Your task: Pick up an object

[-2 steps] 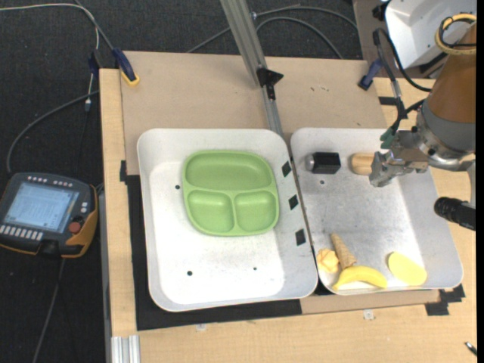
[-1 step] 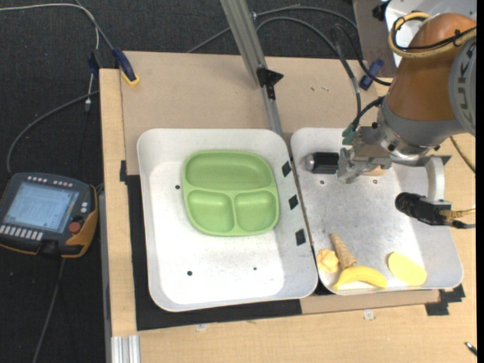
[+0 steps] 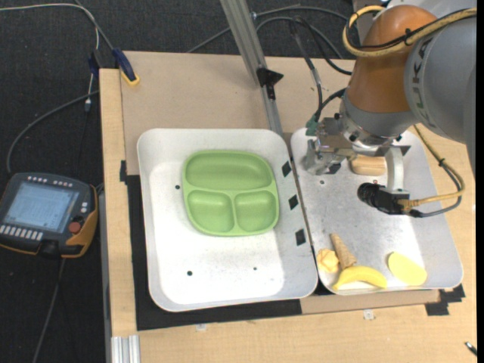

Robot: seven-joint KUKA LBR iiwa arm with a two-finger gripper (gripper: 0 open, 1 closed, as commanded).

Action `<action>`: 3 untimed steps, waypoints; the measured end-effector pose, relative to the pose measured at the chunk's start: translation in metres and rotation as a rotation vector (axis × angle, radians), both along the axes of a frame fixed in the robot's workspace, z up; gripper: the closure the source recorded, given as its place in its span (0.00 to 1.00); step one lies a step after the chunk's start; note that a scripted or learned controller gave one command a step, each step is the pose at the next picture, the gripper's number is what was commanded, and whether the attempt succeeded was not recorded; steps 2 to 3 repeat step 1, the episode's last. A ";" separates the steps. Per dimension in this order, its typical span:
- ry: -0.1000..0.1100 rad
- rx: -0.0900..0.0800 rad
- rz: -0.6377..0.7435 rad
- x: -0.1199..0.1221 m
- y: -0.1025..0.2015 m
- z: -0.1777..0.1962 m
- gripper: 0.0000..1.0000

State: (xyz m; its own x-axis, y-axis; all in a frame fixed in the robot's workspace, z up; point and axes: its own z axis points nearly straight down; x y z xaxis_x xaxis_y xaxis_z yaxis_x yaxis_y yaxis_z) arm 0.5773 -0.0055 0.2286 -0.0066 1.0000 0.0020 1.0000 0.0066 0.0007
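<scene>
Objects: small food-like toys lie in the right bin, none lifted as far as the view shows.
Pendant (image 3: 47, 212): lies on the dark floor at far left, well apart from the bench.
Left bin (image 3: 162, 278): white, shallow; it bears a green tray (image 3: 229, 191) with three compartments, lying flat near the middle.
Pole (image 3: 249, 48): a grey metal bar slants down from the top edge to the gap between the bins.
Right bin (image 3: 446, 259): speckled floor, just beside the left bin.
Cone (image 3: 342, 251): a tan piece near the front edge, touching a pale chunk (image 3: 327, 260) on its left.
Banana (image 3: 359, 278): yellow, at the front wall, just below the cone.
Yellow disc (image 3: 406, 268): just beside the banana, toward the front right corner.
Tan block (image 3: 368, 165): lies at the back of the bin, close under the wrist, beside the gripper.
Gripper (image 3: 321, 159): low over the back left corner of the right bin; whether it is released or clenched I cannot tell, and nothing is seen in its grasp.
Arm (image 3: 393, 59): grey with an orange band, reaching in from the right.
Progress: judged early; the reach is made, but grasp and lift are left.
</scene>
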 end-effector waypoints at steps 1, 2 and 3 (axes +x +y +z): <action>-0.002 0.000 0.000 0.014 0.052 0.009 1.00; -0.002 0.000 0.000 0.014 0.052 0.009 1.00; -0.002 0.000 0.000 0.014 0.052 0.009 1.00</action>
